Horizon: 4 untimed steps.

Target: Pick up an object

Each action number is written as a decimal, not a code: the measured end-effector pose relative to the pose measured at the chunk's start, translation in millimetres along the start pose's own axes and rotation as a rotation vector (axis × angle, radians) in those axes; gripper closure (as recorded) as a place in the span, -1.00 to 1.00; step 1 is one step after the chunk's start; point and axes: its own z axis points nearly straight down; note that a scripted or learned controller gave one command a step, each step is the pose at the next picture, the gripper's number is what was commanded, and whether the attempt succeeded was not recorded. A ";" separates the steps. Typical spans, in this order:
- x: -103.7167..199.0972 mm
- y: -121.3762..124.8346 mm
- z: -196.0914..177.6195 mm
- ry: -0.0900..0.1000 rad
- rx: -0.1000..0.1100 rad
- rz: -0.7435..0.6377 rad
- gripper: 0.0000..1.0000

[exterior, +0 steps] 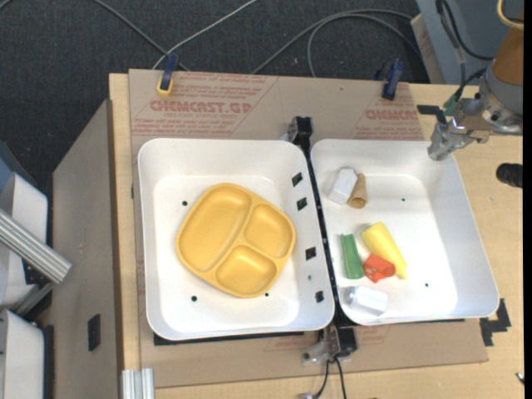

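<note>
End effector [440, 145] over right bin's [465, 248] far rim; grip state cannot tell. Yellow cone [385, 245] lies mid-bin, touching red piece [379, 267]. Best approach: descend on its free upper end.

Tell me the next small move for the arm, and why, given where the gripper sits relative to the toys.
Probably shift the gripper left and toward the camera, over the right white bin. It now sits at that bin's far right corner, while the yellow plastic cone, red block and green stick cluster near the bin's middle, apart from it.
</note>
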 end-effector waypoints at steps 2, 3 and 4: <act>99.1 -31.0 -20.9 0.005 0.007 -0.004 1.00; 148.9 -51.0 -29.8 0.004 0.008 -0.003 1.00; 191.3 -68.6 -18.4 0.004 0.010 -0.004 1.00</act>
